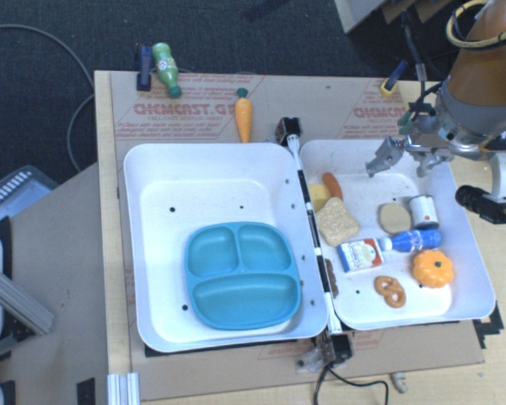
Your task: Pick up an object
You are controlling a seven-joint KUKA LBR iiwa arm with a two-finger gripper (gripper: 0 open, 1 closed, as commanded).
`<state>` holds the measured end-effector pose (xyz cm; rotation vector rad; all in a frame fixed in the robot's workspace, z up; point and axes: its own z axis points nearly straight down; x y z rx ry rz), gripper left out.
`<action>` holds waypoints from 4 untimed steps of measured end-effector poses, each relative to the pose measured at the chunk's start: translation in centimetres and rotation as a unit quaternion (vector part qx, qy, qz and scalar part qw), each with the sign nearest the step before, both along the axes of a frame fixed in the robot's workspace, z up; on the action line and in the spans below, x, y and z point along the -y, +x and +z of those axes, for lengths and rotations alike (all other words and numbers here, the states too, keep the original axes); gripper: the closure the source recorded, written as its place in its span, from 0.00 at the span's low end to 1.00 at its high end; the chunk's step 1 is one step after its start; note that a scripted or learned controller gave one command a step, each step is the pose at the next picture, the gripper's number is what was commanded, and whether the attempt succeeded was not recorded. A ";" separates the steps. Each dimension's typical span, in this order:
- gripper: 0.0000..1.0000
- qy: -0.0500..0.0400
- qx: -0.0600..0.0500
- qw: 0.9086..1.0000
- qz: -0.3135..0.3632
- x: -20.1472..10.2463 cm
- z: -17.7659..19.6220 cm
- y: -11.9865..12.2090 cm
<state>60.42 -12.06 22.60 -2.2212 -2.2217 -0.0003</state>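
Observation:
My gripper (402, 164) hangs open over the far part of the right bin (472, 289), its two fingers spread with nothing between them. Below and in front of it lie a small silver can (422, 210), a round tan biscuit (394, 218), a blue-and-white tube (381, 250), an orange pumpkin (433, 268) and a pretzel (390, 290). Toward the bin's left side are a sausage (332, 184), a yellow piece (320, 195) and a rough square cracker (336, 220). None of them touches the gripper.
The left bin (152, 226) holds a blue divided plate (243, 274). Outside the bins, on the cardboard at the back, lie a carrot (244, 116), a green bottle (164, 68) and a blue marker (143, 67). A black clip (287, 129) sits where the bins meet.

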 end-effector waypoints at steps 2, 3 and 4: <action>0.00 0.003 0.007 1.000 0.004 6.4 -12.0 -3.3; 0.00 0.000 0.000 1.000 0.000 1.1 -14.2 -6.2; 0.00 0.000 0.000 1.000 0.000 0.6 -14.2 -12.6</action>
